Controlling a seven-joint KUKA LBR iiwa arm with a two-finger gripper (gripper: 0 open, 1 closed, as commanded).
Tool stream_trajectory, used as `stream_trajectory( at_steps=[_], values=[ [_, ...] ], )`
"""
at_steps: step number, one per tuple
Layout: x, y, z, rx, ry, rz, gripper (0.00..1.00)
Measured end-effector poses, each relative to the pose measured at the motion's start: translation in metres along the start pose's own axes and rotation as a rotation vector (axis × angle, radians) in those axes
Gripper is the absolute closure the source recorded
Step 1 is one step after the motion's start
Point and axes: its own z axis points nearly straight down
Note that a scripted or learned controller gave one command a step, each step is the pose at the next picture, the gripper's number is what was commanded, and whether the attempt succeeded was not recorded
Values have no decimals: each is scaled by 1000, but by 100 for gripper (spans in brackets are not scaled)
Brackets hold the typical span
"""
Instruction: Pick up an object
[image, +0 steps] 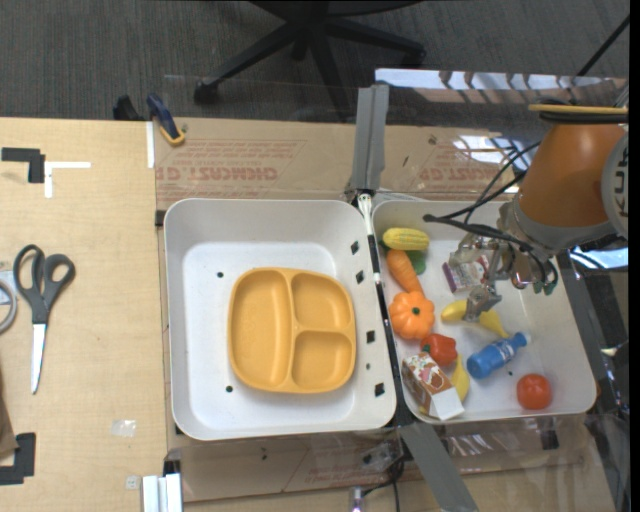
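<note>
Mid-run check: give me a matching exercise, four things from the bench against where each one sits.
Things:
1. yellow divided plate
2. scissors
3. blue bottle
4. corn cob

Places:
A. far end of the right bin, by the divider
B. on the wooden bench, left of both bins
C. middle of the left bin
D. right bin, left of the red tomato

Pairs: 1-C, 2-B, 3-D, 4-A
</note>
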Motion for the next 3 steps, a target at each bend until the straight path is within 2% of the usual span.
stream_trajectory(
  at_steps=[1, 2, 3],
  values=[
    [37, -69, -1, 4, 3, -28, 0],
    [46, 8, -1, 0, 1, 227, 0],
    [5, 58, 0, 1, 1, 367, 0]
  ],
)
